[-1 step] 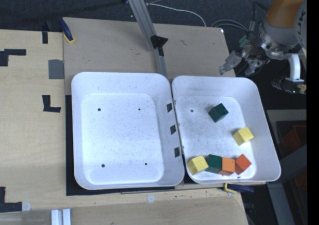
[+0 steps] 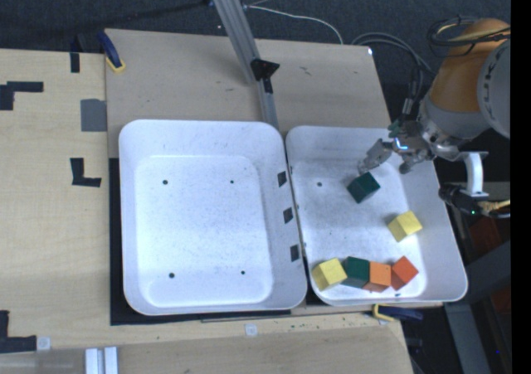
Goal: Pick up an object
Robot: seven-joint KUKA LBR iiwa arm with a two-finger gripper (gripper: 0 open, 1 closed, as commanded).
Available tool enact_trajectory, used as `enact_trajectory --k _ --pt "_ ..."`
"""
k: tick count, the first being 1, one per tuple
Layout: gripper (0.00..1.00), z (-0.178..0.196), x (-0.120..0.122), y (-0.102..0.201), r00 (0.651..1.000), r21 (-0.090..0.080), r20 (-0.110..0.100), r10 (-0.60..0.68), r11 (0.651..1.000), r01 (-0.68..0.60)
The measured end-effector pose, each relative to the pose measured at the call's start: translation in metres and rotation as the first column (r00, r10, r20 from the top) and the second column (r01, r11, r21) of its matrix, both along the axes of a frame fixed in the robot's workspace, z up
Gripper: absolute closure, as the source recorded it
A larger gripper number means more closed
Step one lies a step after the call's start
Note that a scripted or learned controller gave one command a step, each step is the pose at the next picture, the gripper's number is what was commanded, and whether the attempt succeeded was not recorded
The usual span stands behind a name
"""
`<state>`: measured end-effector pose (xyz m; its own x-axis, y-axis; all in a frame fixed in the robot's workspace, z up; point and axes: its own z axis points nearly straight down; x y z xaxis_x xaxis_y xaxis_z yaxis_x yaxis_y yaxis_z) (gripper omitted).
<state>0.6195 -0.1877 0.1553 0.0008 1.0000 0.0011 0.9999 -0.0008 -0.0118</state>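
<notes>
Pincer (image 2: 390, 157) hanging over the right bin (image 2: 431, 223), near its far right part, fingers spread wide, one finger (image 2: 375, 157) pointing down-left and the other (image 2: 412, 162) sitting to the right. Nothing showing between them. Dark green cube (image 2: 363, 188) lying on the bin floor just below the left finger, tilted; contact hard to tell, looks just apart. Arm (image 2: 469, 86) reaching in from the right, orange band showing above the wrist.

Yellow cube (image 2: 404, 225) sitting alone further toward the near right side of the same bin, well apart from the green one. Along the near wall a row is crowding together: yellow block (image 2: 328, 272), green block (image 2: 357, 269), orange block (image 2: 380, 274), red block (image 2: 404, 269), each touching or just beside its neighbour.

Left bin (image 2: 133, 198) sitting beside the right one, walls touching along the middle. Both bins resting on the worktop (image 2: 182, 74). Grey pole (image 2: 236, 24) slanting down from the top toward the gap between the bins. Cables (image 2: 390, 45) looping behind the arm.
</notes>
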Motion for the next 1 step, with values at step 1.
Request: enact_trajectory --k 1 --pt "0.0 -0.0681 -0.0129 0.0268 1.0 0.001 0.003 0.003 1.0 -0.003"
